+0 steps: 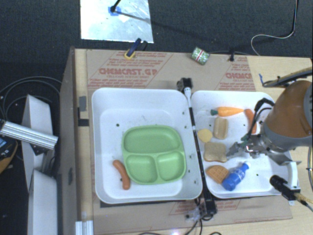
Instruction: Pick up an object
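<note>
Two bins: we see a left bin [102, 131] and a right bin [254, 192] side by side on the table [161, 65].
Left bin: we find a green tray [153, 154] with three compartments, and a sausage [122, 174] lying just beside its lower left corner.
Right bin, top: we see a carrot [230, 111] along the upper edge, with a tan block [220, 128] below it and a small yellow round [205, 135] to the left of that block.
Right bin, middle: we note a slice of bread [214, 152] lying flat.
Right bin, bottom: we see a brown cookie [216, 172] and a blue bottle [234, 176] lying tilted, touching or nearly touching each other.
Arm: we see it reach in from the right, its orange band over the right bin's right side.
End effector [243, 148]: we see it low in the right bin, just right of the bread and above the bottle; we cannot tell whether it is apart or together, and we see nothing held.
Beyond the bins: we see a small green can [200, 56] on the table's far edge.
</note>
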### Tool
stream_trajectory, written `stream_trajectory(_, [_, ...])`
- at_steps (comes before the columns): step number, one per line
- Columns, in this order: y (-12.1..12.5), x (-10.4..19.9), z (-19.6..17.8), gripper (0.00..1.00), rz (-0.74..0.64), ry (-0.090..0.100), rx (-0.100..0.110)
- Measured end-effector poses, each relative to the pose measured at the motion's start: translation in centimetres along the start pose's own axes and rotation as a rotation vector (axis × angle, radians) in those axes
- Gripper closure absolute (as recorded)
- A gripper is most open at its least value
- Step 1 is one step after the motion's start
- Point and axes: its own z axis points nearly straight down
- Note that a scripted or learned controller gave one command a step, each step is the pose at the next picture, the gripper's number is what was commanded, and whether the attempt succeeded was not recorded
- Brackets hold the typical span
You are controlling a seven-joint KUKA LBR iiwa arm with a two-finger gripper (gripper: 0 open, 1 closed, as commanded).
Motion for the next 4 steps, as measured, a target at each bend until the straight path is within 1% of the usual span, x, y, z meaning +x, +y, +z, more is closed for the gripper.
stream_trajectory(1, [-0.9,0.7,2.7,0.0,0.0,-0.001,-0.01])
stream_trajectory(2, [6.8,3.8,2.7,0.0,-0.002,-0.001,-0.014])
stream_trajectory(3, [14.2,1.5,2.7,0.0,-0.003,-0.002,-0.013])
stream_trajectory(4, [16.7,4.7,2.8,0.0,0.004,-0.005,0.015])
